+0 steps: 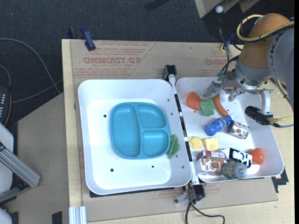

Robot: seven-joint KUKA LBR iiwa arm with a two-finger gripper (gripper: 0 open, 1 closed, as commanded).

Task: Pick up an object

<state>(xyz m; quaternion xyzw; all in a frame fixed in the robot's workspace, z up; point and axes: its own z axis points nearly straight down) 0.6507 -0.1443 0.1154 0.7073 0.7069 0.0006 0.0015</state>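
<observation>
**Gripper over the cluttered right bin, nothing picked yet**

Your gripper (227,91) hangs near the far edge of the right bin (275,148), its fingers spread a little and closing on nothing. Just beside it lie the nearest candidates: an orange piece (193,100), a green block (206,107) and a carrot-like orange stick (220,106), all touching or nearly so. They look like light, stiff plastic toys, likely smooth, so take the green block across its flat sides. Its crowding neighbours could get nudged or pinched along with it. Toward the bin's middle sit a blue bottle (218,124) and a small can (238,130); yellow blocks (205,143) and packets crowd the near edge. The left bin (93,162) holds a blue divided tray (139,129) and a green scrap (174,145).
</observation>
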